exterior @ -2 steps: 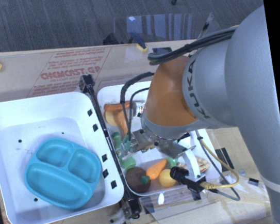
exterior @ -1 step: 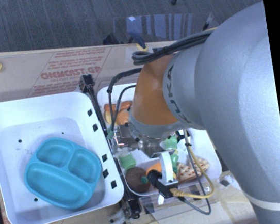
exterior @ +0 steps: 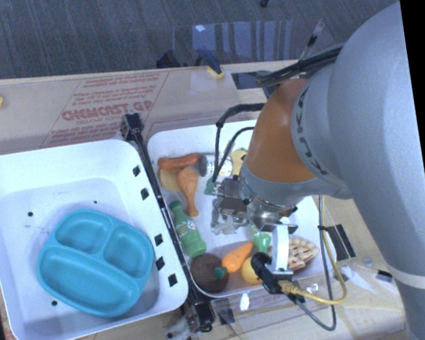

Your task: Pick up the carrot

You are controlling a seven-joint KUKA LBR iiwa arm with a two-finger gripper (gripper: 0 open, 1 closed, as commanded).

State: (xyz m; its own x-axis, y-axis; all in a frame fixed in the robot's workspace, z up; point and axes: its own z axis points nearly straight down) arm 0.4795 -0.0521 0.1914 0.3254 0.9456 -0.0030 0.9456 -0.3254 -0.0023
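Your carrot (exterior: 236, 257) lies near the front wall of the right bin (exterior: 164, 150), at about five o'clock from the bin's centre, wedged between a brown round fruit (exterior: 208, 272) at its eight o'clock and a yellow piece (exterior: 250, 272). The gripper (exterior: 226, 207) hangs just at the carrot's twelve o'clock, presumably lining up; you cannot tell how its jaws stand.

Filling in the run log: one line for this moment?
arm: over right bin | gripper: above bin centre | carrot: lying near front wall, not held
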